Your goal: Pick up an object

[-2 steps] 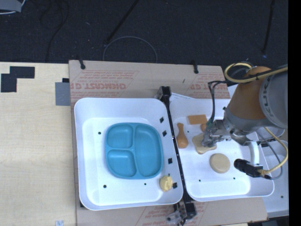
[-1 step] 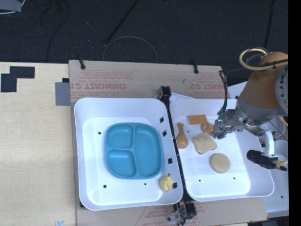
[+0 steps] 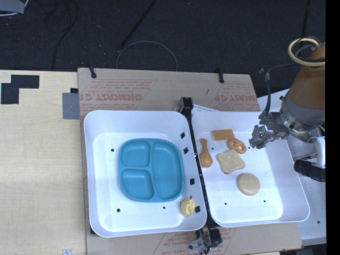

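Looking down on the surface (image 3: 42, 158), you saw two white bins side by side. Your left bin (image 3: 101, 126) held a blue divided plate (image 3: 150, 169) lying flat near its middle, and a small pale yellow lump (image 3: 188, 206) sat in the near right corner of that bin, just beside the plate's edge and close to the wall between the bins.

Your right bin (image 3: 276, 206) held the loose food pieces. An orange flat block (image 3: 222, 135) lay toward the far side, with a pretzel-shaped ring (image 3: 237, 145) just beside it. A tan spoon-like piece (image 3: 205, 154) lay lengthwise near the dividing wall. A slice of toast (image 3: 230, 161) rested near the middle, close under the pretzel, and a round beige bun (image 3: 248, 184) sat nearer you, just beside the toast.

Your arm (image 3: 308, 89) came in from the right, and its claw (image 3: 261, 134) hung over the far right part of the right bin, near the pretzel ring but apart from it. You could not tell from this view how the claw stood, wide or narrow; nothing showed between its tips. Every food piece lay on the bin floor.
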